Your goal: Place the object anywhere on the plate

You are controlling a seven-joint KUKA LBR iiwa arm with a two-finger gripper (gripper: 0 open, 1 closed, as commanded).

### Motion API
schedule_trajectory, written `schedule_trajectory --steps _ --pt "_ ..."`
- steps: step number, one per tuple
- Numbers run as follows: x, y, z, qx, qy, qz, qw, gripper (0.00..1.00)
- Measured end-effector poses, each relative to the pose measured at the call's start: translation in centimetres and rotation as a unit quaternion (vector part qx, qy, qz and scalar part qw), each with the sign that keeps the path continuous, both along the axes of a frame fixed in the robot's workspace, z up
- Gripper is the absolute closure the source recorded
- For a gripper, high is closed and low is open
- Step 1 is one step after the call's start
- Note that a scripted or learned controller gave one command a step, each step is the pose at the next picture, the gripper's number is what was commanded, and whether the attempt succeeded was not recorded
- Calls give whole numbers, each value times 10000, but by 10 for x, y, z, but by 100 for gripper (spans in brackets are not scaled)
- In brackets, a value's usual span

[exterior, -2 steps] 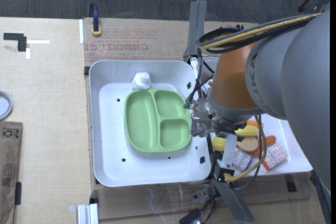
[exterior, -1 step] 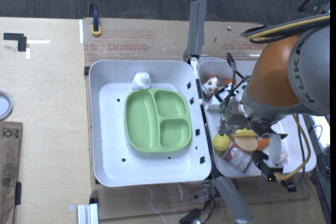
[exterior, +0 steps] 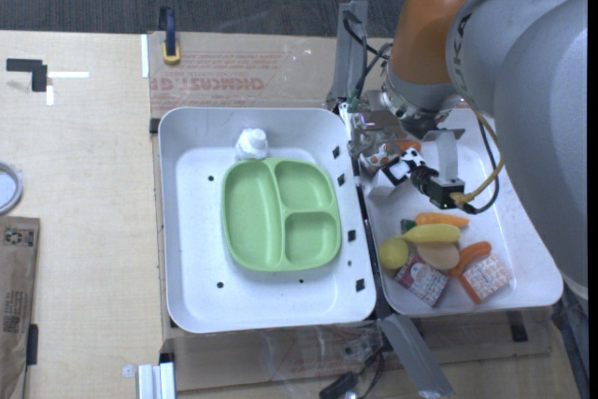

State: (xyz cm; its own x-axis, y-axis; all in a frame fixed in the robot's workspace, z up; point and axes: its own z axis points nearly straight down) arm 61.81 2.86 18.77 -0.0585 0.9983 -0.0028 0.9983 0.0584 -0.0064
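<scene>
Here the gripper (exterior: pixel 381 156) hangs low over the far-left corner of the right bin (exterior: pixel 525 243), just beside the wall it shares with the left bin (exterior: pixel 187 201); clutter of wrist hardware and a black cable (exterior: pixel 439 186) crowds the tool tip, so whether the gripper is clenched, released or carrying anything cannot be told. The green plate (exterior: pixel 252 220), three compartments and all bare, lies at the middle of the left bin; a small white lump (exterior: pixel 251 143) sits just beyond its far rim, touching or nearly so. The likely objects of the task lie heaped toward the near edge of the right bin, well apart from the gripper: a yellow lemon-like piece (exterior: pixel 393 251), a banana (exterior: pixel 434 220), a carrot (exterior: pixel 475 251) and two red-and-white packets (exterior: pixel 422 280). Judged risks: if nothing is in the tool, a transfer to the plate delivers nothing; the heap is tightly packed, so a descent may pinch two pieces or push one aside; the rounded pieces probably roll or slip out of a light pinch; the shared wall stands across the path, so a low carry may strike it and knock the load loose; the cable may catch a bin rim; a release near the plate's edge may let the object tumble onto the bin floor.
</scene>
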Motion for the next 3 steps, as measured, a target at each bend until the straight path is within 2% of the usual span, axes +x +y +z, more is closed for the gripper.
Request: schedule_trajectory --steps 1,2,3 --pt "38 -47 1 10 -12 1602 9871 100" --pt "21 -61 2 27 -7 3550 9349 100" --pt "-20 -11 1 34 -3 4561 8899 100"
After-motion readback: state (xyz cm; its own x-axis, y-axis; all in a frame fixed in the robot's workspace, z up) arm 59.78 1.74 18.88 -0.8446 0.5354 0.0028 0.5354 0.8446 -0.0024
